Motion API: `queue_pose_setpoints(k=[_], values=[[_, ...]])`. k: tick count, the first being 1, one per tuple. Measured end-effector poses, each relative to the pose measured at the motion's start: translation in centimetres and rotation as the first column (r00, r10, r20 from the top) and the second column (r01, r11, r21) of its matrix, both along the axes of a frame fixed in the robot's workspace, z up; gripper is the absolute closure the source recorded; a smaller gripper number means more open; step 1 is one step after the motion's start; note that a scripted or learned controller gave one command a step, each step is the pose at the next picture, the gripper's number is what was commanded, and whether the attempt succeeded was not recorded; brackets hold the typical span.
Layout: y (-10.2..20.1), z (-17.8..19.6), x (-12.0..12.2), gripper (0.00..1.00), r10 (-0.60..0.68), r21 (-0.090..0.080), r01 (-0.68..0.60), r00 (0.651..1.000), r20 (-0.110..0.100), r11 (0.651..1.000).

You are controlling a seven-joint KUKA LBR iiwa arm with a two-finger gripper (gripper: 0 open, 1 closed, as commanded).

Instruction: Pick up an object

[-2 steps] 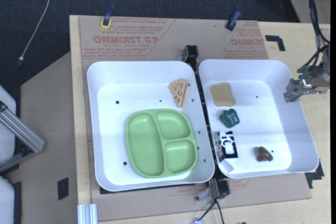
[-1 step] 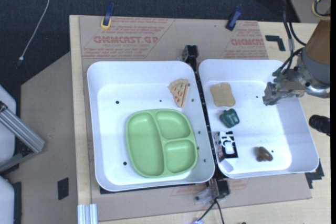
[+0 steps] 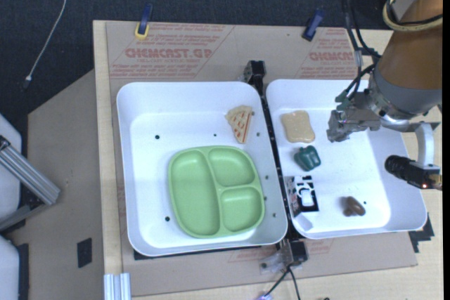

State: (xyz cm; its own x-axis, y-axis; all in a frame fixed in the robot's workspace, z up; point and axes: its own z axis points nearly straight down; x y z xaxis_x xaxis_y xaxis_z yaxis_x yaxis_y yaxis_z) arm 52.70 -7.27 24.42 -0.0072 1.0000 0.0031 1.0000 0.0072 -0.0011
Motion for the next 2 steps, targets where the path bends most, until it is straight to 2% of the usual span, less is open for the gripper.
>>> queue_pose_setpoints(k=[2], values=[[10.5, 0.0, -2.2, 1.00, -0.001, 0.000, 0.001, 1.000, -0.002, 1.000]])
